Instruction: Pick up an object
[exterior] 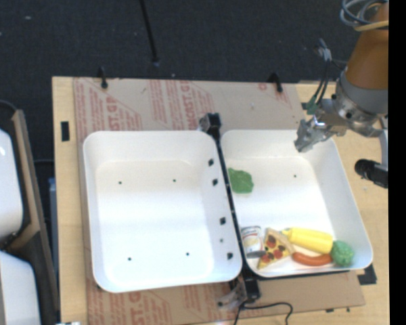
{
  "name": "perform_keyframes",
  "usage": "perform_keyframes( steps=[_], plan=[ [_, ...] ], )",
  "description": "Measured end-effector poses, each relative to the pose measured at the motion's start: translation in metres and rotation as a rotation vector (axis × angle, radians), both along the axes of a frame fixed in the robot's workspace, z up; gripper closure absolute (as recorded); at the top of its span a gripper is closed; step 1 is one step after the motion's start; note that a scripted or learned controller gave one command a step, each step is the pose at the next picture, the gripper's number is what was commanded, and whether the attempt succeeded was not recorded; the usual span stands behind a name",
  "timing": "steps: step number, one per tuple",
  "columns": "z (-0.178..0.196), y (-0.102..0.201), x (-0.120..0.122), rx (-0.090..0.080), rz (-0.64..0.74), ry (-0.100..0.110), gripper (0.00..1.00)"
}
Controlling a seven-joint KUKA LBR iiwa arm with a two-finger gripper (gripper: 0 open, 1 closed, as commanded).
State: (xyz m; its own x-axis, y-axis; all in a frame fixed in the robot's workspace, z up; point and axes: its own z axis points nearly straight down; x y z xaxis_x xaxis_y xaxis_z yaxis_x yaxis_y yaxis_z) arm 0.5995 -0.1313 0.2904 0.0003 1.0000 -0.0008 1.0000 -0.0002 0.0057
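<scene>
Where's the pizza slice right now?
The pizza slice lies along the right bin's near edge, between the small can and the corn cob.

At the upper right of the frame I note my arm [367, 59]: an orange band above a grey wrist housing, light cable loops at the top edge, thin dark and green wires alongside. The gripper [306, 141] is grey metal, its detail blurred.

One fixed camera looks down slantwise on both white bins [95, 181].
</scene>
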Motion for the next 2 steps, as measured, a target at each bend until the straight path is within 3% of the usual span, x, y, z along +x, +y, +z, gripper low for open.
perform_keyframes(
  steps=[2],
  plan=[
    [-0.032,0.11,-0.001,0.002,0.004,0.006,1.0]
  ],
)
